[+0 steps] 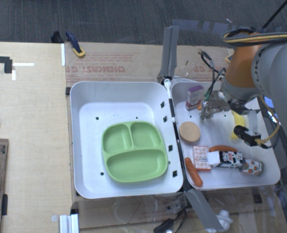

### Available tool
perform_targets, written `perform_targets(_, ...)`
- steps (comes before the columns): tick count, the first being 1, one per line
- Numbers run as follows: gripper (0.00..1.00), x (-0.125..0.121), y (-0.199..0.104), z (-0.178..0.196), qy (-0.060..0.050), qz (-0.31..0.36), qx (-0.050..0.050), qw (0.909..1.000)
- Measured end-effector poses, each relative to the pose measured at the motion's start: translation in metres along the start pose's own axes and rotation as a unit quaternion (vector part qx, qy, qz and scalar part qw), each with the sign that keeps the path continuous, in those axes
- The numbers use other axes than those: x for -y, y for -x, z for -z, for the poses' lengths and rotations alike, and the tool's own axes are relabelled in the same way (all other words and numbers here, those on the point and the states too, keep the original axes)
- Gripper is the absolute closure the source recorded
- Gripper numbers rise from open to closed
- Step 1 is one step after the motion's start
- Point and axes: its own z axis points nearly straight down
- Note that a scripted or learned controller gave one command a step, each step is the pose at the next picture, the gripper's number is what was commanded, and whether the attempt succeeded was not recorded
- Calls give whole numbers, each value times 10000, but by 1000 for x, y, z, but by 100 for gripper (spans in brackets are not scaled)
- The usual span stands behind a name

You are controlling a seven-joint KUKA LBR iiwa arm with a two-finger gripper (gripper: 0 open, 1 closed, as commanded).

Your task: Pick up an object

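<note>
My gripper (207, 112) hangs low over the back of the right bin (274, 176), just right of a small purple box (194, 96) and above a round tan disc (190, 131). Nothing shows between its tips. Toward the bin's front lie a pink-and-white packet (201, 158), an orange carrot-like piece (194, 172), a red sausage (220, 149) and a cow-patterned bottle (231, 159). A yellow item (237, 121) sits partly hidden under the arm's wrist.
The left bin (80, 130) holds a green divided plate (134, 151). A grey post (169, 52) rises behind the divider between the bins. Cables and a black connector (245, 135) hang from the arm over the right bin.
</note>
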Motion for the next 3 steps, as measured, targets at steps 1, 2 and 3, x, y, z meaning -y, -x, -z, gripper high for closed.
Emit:
perform_targets(1,0,24,49,0,-5,-95,-6,10000)
perform_targets(2,0,52,67,0,-8,-456,-8,9990)
perform_targets(3,0,57,98,2,12,-1025,-60,9947)
